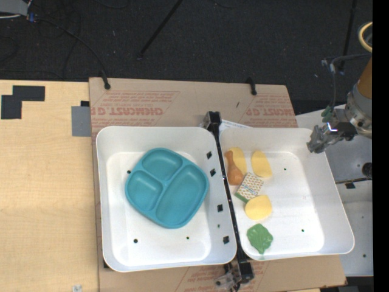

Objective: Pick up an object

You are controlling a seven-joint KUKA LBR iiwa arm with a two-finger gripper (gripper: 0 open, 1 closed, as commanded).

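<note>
Nearest you, at the front of the right bin (pixel 316 236), sits the green lump (pixel 260 238), close against the front wall, so you've little room on that side. It looks soft and squashy; a pinch from straight above across its narrow width should hold, though it may give under the squeeze.

A step back, the round yellow piece (pixel 259 207) lies just beside the checked packet (pixel 248 188), the two touching or nearly so. The yellow one looks smooth and probably light; my guess is it could roll or slip, so take it across the middle. The packet looks flat and thin, awkward to get under.

Further in, the brown stick-shaped piece (pixel 233 167) lies partly over a pale yellow piece (pixel 239 159), both hard up against the divider (pixel 222 187) between the bins. Tight quarters there, a poor first choice. The other yellow oval (pixel 262 164) sits just right of them with bare floor on its right, and I'd call that your cleanest target.

Across the divider, the teal sectioned plate (pixel 166 187) takes up most of the left bin (pixel 115 236); stiff, wide, hard to pinch except at its rim.

All the right half of the right bin is bare floor, so you've good room to come in from that side.

Farthest back, the gripper (pixel 317 142) hangs over the right bin's back right corner, well apart from every piece. Whether the claw is spread or pressed together, I can't tell from here; nothing shows in it.
</note>
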